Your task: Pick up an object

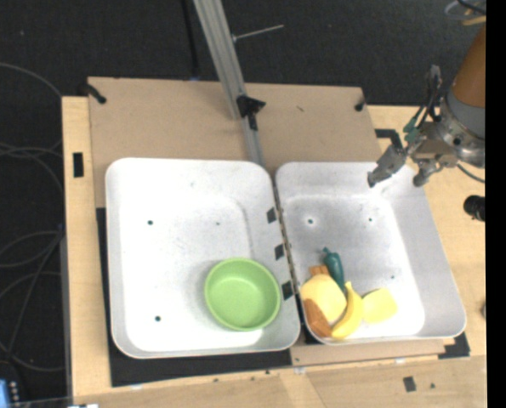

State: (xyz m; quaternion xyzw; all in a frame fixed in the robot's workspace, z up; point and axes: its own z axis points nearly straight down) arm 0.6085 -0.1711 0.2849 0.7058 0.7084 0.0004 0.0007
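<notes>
Starting at the gripper point(400, 175): poised over the far edge of the right bin point(431, 253), toward that bin's right-hand far corner, high rather than down among the contents. Looks wide open, with the two dark fingers splayed apart and only white bin floor and bench between them, though at this slant and size hard to be fully sure of the gap. Carrying nothing, by the look of it.

Moving outward along the right bin's floor: bare and speckled under and just in front of the gripper. Well apart from it, crowded into the right bin's near left corner, a small heap of candidates for picking. A dark green piece point(333, 266) at the far side of the heap, pointing back toward the bin's middle. A yellow lump with an orange-brown side point(321, 300) against the bin's left wall. A banana point(352, 311) curved beside that lump and touching it. A pale yellow chunk point(378, 306) just on the banana's other side. Too small to name more exactly.

Beyond the right bin's left wall: the left bin point(167, 228), with a green bowl point(242, 293) upright in the corner nearest the heap.

As for progress: nothing lifted, nothing gripped, everything lying on a bin floor. Judged to be at the very start. Left to do: choose a target, travel across the right bin from its far edge to its near left corner, descend, close on one piece without snagging its neighbours, and raise it clear.
</notes>
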